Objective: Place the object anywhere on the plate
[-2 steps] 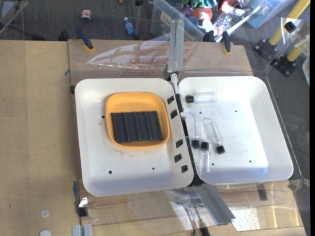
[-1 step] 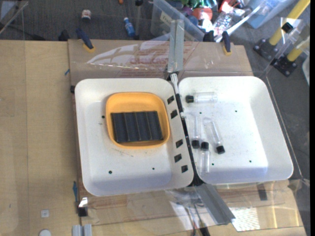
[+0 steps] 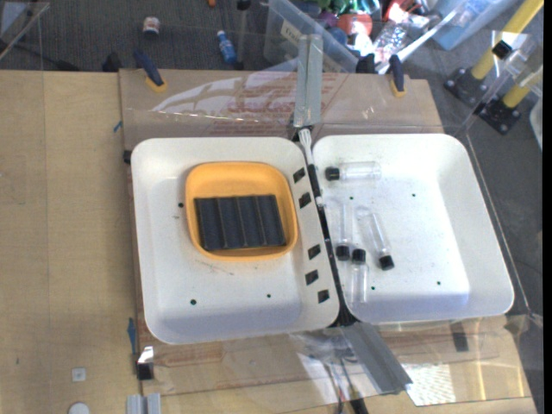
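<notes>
Your dark ribbed object already lies flat on the orange plate in the left bin. To its right, the right bin holds several clear vials with black caps, near the divider. You see no gripper here, so its state can't be told.

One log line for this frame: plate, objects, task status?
yellow square plate: left bin, holds dark ribbed block | clear black-capped vials: right bin | task: not done

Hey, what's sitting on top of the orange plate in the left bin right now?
A dark ribbed rectangular block lies flat on the orange plate, covering most of its floor. Whatever is beneath the block is hidden.
</notes>
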Controlling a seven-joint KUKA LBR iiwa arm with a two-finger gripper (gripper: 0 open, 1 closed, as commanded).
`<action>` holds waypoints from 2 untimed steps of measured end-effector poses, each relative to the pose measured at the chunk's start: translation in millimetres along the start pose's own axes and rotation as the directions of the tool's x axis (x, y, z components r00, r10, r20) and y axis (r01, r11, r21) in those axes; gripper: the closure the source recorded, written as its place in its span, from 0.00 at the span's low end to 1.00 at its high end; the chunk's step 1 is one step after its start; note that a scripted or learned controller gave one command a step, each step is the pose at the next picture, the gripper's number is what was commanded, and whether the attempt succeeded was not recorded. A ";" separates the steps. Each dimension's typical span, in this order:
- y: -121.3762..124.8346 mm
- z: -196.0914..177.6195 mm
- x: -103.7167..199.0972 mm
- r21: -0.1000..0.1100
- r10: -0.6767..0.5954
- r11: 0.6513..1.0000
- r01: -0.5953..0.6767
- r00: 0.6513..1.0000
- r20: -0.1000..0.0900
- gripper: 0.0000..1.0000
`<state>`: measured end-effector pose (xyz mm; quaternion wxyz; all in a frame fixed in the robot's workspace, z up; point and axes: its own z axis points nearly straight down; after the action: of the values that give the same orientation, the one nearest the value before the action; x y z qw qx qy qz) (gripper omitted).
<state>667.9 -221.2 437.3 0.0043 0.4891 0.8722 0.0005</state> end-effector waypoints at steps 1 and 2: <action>-0.7 -0.3 -0.5 -0.001 -0.295 0.955 0.295 0.955 -0.002 1.00; -6.8 -0.6 1.3 0.000 -0.252 0.968 0.252 0.968 -0.004 1.00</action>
<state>661.4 -223.6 437.9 0.0027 0.3744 0.9273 0.0008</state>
